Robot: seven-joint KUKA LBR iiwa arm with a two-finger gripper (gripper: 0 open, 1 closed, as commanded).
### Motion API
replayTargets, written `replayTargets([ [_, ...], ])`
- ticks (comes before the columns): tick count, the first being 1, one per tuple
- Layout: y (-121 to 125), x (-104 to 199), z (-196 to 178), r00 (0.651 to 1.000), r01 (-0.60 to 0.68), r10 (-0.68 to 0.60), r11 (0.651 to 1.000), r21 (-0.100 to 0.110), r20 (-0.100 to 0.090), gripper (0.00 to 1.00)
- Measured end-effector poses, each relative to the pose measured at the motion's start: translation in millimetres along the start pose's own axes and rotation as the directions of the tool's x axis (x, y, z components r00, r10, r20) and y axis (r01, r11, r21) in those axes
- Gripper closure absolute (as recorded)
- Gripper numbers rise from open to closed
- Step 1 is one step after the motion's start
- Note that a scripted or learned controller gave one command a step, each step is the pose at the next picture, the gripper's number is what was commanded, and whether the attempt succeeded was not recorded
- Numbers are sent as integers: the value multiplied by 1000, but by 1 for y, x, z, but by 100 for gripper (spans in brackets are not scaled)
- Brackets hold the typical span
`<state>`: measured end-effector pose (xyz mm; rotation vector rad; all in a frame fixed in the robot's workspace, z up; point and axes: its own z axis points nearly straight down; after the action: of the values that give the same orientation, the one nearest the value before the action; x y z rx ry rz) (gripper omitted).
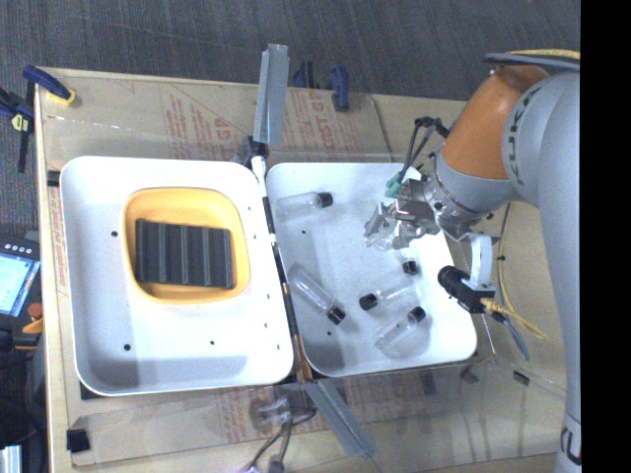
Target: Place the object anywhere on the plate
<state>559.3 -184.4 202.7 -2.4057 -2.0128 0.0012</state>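
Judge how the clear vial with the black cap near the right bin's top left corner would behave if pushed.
The vial lies on its side and looks cylindrical, so it would probably roll. Its clear, glossy wall suggests a slippery grip. It looks small and likely light.

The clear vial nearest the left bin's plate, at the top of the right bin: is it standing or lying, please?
Lying. The clear plastic vial with a black cap rests on its side on the right white bin's floor, cap pointing right.
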Motion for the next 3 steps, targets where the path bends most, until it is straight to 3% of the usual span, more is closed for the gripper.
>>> replayTargets([
  [1, -25, 88, -22, 979, 206, -206, 979, 2, 2, 100],
  [2, 1, 130, -10, 962, 272, -272, 962, 0, 3, 100],
  [3, 12, 188, -12, 924, 383, -383, 924, -2, 4, 100],
])
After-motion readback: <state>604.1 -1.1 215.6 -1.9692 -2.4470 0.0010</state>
